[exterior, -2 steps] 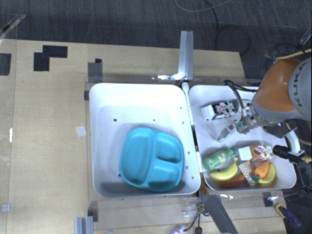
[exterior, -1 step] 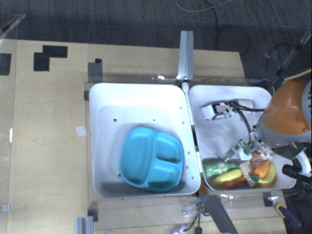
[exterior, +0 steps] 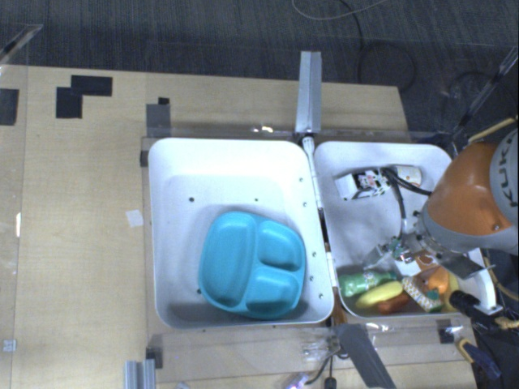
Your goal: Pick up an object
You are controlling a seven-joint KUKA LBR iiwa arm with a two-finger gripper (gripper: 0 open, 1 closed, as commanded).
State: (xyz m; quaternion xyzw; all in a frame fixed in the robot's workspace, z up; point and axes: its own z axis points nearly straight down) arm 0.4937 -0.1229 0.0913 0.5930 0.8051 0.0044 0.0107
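Toy foods are heaped in the near end of the right bin point(exterior: 357, 217): a green piece point(exterior: 357, 283), a yellow banana point(exterior: 379, 293), a red-orange piece point(exterior: 395, 304), a brown and white piece point(exterior: 422, 292) and an orange piece point(exterior: 439, 280). My gripper point(exterior: 400, 250) hangs low over this heap, just above the banana and the brown piece. The grey arm with its orange band point(exterior: 470, 197) comes in from the right and hides part of the bin's right side. I see nothing between the gripper's tips.
A blue divided plate point(exterior: 253, 264) lies in the near half of the left bin point(exterior: 186, 177). A small white object point(exterior: 366, 183) with a dark cord rests at the far end of the right bin. A grey post point(exterior: 309, 96) stands behind the bins' shared wall.
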